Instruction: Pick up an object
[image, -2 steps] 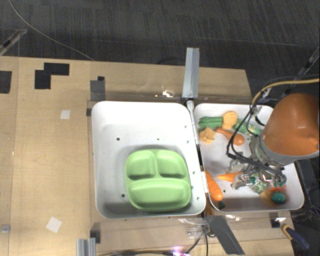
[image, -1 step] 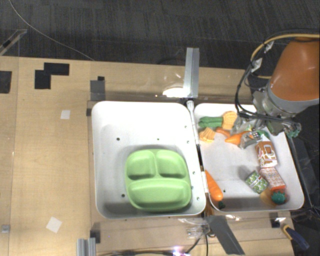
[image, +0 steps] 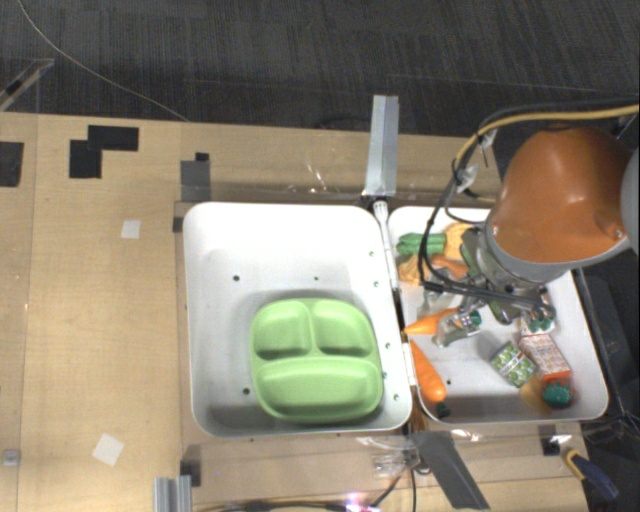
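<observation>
A green divided tray (image: 316, 360) lies in the left white bin (image: 215, 260).

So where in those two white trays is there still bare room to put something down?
Most room is in the left bin: bare floor behind and left of the green plate. The right bin is crowded: carrots, small packets and the gripper, leaving just a patch between carrots and packets.

You won't find any text, brand or number here that can be read. The small green packet (image: 514, 364) and the red-and-white carton (image: 545, 354) in the right bin (image: 590, 400) carry print, but it's too small to make out.
</observation>
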